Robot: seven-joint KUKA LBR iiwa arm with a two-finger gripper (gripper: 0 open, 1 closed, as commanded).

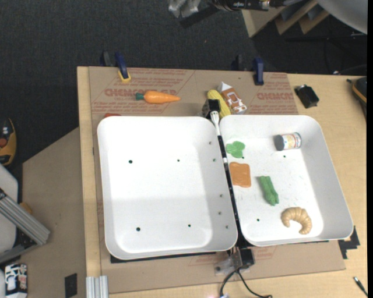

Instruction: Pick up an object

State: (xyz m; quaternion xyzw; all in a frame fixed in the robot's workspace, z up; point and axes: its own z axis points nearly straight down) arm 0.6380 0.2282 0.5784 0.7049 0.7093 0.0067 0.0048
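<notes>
Blurred grey machinery (189,8) at the top edge was cut off by the frame, so its form, and whether it ended in fingers, could not be resolved. The print on the small lying can (288,141) in the right bin (335,192) and on the carton (233,99) beside the yellow item (216,99) behind the bins was too small to read, and that yellow item was partly hidden by a black clip (212,107). At the margins, an aluminium rail (23,220) at the left, a cable (247,286) at the bottom and a dark object (362,88) at the right were each truncated by the frame.
</notes>
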